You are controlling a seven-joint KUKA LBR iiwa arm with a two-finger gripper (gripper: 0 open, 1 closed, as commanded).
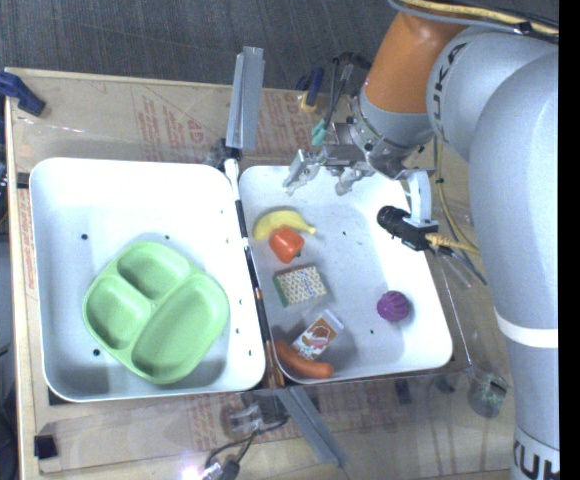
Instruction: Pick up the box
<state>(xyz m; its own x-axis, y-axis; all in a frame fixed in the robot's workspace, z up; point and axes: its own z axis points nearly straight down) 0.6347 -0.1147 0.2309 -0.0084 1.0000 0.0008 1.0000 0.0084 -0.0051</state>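
Hovering open end effector (322, 175) above box (301, 285), well apart

arm (530, 268) | white letters "KU" at lower edge | bench print unreadable

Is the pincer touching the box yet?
Apart. The camera view shows the pincer at the bin's far end, with the banana between it and the box.
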